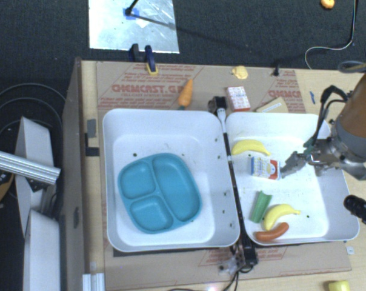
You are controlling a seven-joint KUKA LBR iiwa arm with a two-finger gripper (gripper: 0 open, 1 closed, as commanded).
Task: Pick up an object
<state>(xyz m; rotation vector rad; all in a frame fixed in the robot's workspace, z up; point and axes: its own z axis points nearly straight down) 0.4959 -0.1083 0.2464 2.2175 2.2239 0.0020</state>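
Note:
The right bin [328,223] holds a yellow banana [251,147], a small white carton with blue and red print [263,167], a green cucumber-like piece [260,205], a second banana [280,213] and a red sausage [271,232]. My gripper [288,165] reaches in from the right and hangs low over the bin, its tip just right of the white carton. The view does not show whether it touches the carton. I see nothing held in it.
The left bin [119,138] holds a blue divided plate [160,191]. Behind the bins on the cardboard lie a carrot [185,93], a small printed box [238,98] and a yellow lump [240,72]. A black rail [231,180] divides the bins.

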